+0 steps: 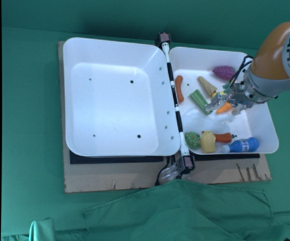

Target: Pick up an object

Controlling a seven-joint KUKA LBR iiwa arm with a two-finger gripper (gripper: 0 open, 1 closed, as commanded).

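My gripper (pixel 226 103) hangs low over the middle of the right bin (pixel 265 129), and the arm comes in from the right. A small orange carrot (pixel 224 108) lies right under it, partly covered by the gripper. Just to its left are a green stick (pixel 199 102) and a tan cone (pixel 206 86). A purple fruit (pixel 224 72) lies at the back, close to the wrist. An orange sausage (pixel 178 88) rests by the bin's left wall.
Along the right bin's front wall sit a green broccoli (pixel 192 139), a yellow corn piece (pixel 208 142), a red-orange item (pixel 223 137) and a blue bottle (pixel 243 145). The left bin (pixel 75 59) stands beside it, on cardboard over green cloth.
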